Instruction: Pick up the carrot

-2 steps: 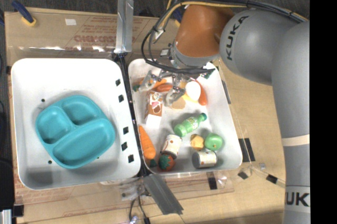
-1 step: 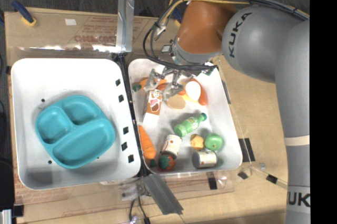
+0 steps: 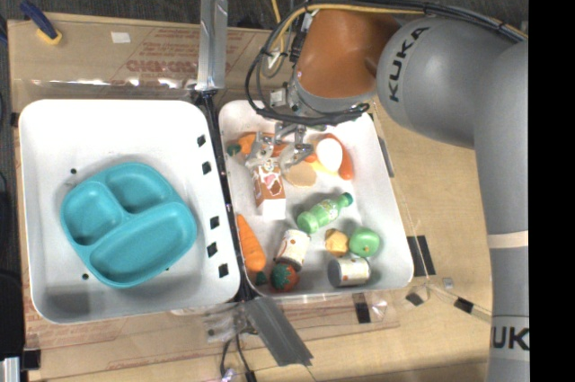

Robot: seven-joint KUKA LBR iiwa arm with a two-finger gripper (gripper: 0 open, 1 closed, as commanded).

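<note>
The carrot [image 3: 251, 243] is orange and tapered. It lies along the left wall of the right bin [image 3: 393, 200], in the bin's lower half, pointing toward the near corner. My gripper [image 3: 280, 148] hangs from the orange wrist over the upper part of the same bin. It sits low among a small orange piece [image 3: 244, 142], a red and white carton [image 3: 269, 187] and a beige disc [image 3: 302, 174]. The carrot lies well below the gripper and apart from it. The wrist and cables hide what is directly under the gripper.
The right bin also holds a green bottle [image 3: 322, 212], a green fruit [image 3: 365, 242], a can [image 3: 349, 271], a small cup [image 3: 293, 244], a red and green ball [image 3: 286, 276] and a white and orange egg shape [image 3: 332, 155]. A teal divided plate [image 3: 128, 221] lies in the left bin [image 3: 45, 137].
</note>
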